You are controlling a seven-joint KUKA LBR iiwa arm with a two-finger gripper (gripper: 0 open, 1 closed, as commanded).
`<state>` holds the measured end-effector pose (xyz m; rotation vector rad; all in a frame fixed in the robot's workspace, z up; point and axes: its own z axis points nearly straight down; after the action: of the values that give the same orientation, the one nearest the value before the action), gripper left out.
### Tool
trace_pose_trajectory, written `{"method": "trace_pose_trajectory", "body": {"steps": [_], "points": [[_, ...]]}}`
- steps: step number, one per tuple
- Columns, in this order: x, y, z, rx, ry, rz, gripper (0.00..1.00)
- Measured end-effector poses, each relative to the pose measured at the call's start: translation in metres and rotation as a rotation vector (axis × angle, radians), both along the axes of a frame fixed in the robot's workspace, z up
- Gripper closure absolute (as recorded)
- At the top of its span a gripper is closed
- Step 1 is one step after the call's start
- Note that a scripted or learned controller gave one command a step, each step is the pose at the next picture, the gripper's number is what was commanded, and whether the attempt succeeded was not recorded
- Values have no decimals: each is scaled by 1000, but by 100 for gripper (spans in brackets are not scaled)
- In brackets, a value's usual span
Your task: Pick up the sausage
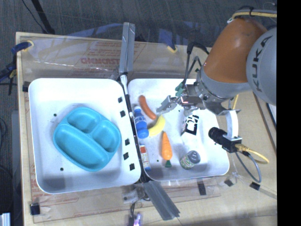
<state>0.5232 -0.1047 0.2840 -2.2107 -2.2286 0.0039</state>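
Camera view, from above the bench: the grey arm point(244, 55), orange-banded, reaches in over the right bin point(216, 166), the landmark for all that follows. To that bin's left sits the second white bin point(42, 173), bearing a blue divided plate point(87, 138). Inside the right bin, near its left wall, the sausage point(147, 107) lies flat and untouched, slanted toward the far corner, its lower end just beside a yellow banana point(158, 125). A blue-capped bottle point(139, 123) lies along the same wall; an orange carrot point(166, 147) rests near the bin's middle, and a small round can point(190, 159) toward its near edge. The gripper point(170, 102) hangs above the bin's far half, just right of the sausage, fingers apart and holding nothing. The wrist is tilted, so the fingers point leftward toward the sausage rather than straight down. Judged by its look, the sausage is a light toy, smooth and rounded, likely to roll or slip; a pinch across its middle, clear of the banana, looks the safest hold.
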Motion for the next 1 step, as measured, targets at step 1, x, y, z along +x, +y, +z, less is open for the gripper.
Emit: {"method": "trace_pose_trajectory", "body": {"steps": [1], "points": [[-2,5,-155,-3,0,-209,0]]}}
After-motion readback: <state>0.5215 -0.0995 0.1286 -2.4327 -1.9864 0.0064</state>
